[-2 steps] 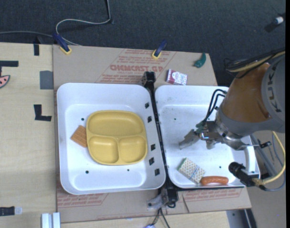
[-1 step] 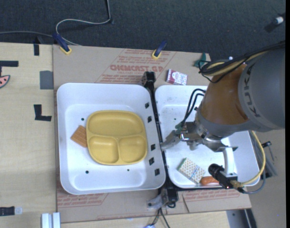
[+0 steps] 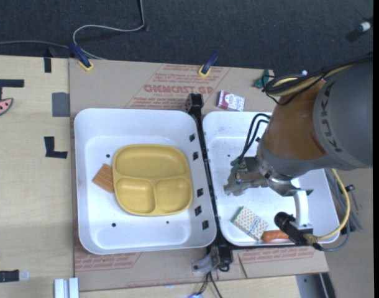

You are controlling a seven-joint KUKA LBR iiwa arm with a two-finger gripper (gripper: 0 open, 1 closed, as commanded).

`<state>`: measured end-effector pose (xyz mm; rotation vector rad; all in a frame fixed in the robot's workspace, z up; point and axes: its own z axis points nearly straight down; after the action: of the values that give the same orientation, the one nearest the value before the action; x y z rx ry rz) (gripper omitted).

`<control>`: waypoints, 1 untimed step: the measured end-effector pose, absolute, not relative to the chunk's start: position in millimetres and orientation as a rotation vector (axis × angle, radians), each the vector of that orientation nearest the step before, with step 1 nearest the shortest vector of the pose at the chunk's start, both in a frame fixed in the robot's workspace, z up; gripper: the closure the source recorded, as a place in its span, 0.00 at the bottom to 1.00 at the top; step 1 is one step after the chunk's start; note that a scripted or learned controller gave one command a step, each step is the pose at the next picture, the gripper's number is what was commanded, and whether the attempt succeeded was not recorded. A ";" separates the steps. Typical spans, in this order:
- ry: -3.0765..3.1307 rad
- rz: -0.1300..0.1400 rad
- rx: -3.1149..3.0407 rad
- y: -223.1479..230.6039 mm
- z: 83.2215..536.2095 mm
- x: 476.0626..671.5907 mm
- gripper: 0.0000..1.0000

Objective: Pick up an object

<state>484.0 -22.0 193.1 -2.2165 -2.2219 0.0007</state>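
In the left bin (image 3: pixel 90 166) lies a yellow divided plate (image 3: pixel 153 179) with a brown cracker-like piece (image 3: pixel 104 178) tucked at its left edge. The right bin (image 3: pixel 223 138) holds a small white patterned packet (image 3: pixel 250 222) and an orange-red object (image 3: pixel 274 236) near its front wall. My gripper (image 3: pixel 239 182) hangs low over the right bin's left-middle, above and a little behind the packet. Nothing shows between its fingers. The arm's grey and orange wrist covers much of that bin.
A small red and white packet (image 3: pixel 230 100) lies on the cardboard behind the right bin. A black divider with clips (image 3: pixel 200 166) runs between the bins. Yellow clamps (image 3: pixel 207 66) hold the cardboard at the back. Cables trail at the right bin's front right.
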 end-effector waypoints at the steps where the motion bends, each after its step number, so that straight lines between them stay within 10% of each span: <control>1: -2.223 0.002 -2.219 -0.3 183.8 621.8 1.00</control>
<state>621.8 -0.3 183.8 -2.2192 -2.2227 0.0020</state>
